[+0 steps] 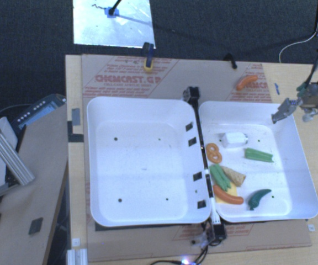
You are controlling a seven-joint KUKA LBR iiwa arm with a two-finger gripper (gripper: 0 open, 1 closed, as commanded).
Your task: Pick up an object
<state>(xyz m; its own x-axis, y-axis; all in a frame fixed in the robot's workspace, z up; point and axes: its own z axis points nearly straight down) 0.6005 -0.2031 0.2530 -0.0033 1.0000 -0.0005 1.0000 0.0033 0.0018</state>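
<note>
1. Several small items sit in the right bin, none picked yet: a white block, a green strip, an orange ring piece by the divider, a green pod w/ a tan chunk beside it, an orange sausage shape and a dark green pepper near the front wall.
2. We see the gripper at the bin's back right corner, above the rim, well apart from every item. Nothing sits between its fingers; whether they're spread or closed we can't tell at this res.
3. Step in hand, as we judge it: approach. No grasp begun.
4. Next move calls for picking one target and getting above it. The white block and green strip lie nearest and stand apart from neighbours, so they look like easier picks than the crowded cluster by the divider.
5. Outward: the left bin sits beside it, and one more orange piece lies on the board behind the bins.
</note>
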